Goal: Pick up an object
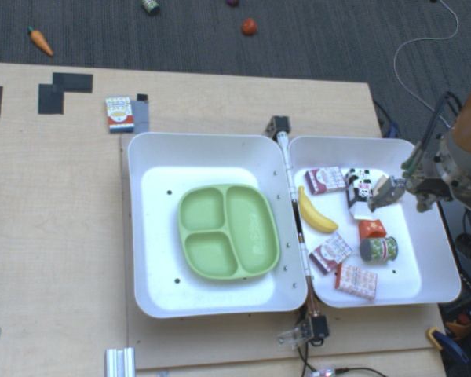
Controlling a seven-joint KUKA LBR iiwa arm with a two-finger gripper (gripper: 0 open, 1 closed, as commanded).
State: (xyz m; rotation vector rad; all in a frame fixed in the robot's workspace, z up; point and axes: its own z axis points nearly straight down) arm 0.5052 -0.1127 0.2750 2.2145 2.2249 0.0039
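Now, from the overhead camera, the gripper is seen low over the right bin, reached in from the right. Whether it is spread or closed cannot be told at this angle, and nothing is seen held.

Directly beneath and just to its left a small black-and-white item is found, with a maroon carton further left. Just below the gripper a red object sits, and a green-labelled can is touching it on the lower side. A banana lies well to the left, near the divider.

A clean pick is judged to need a single target: the red object and can are crowded together, so the descent should be centred on one item alone. The left bin, holding a green divided plate, is best left alone.
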